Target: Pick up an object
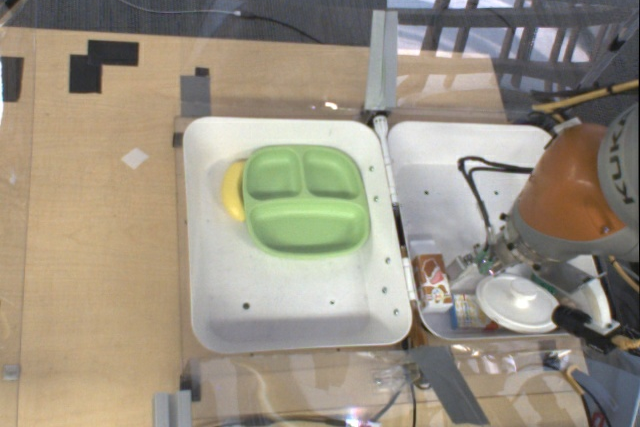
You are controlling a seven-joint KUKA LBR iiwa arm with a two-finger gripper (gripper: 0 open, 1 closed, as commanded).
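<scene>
Bins sat side by side on the wooden bench (90, 245), both shallow and white. The left bin (290, 310) held a green divided tray (303, 199) with three compartments, lying flat toward the bin's far half. A yellow object (232, 191) — a banana by its look — peeked out from under the tray's left edge, touching it.

The right bin (440, 175) carried the clutter in its near part. A small red and white packet (432, 279) lay near the bin's left wall, and just beside it, closer to the near edge, rested a small object with a blue label (465, 312). A round white lid-like disc (517, 302) lay next to these, overlapping the bin's near rim.

The arm (575, 190) reached in from the right, its orange band bulking large over the right bin. The gripper (487, 260) hung low over the cluttered corner, close above the disc and the packet; whether it was open or closed could not be told from this slant, and nothing could be seen held by it. A black cable (480, 177) looped across the bare white floor of the right bin, behind the wrist.
</scene>
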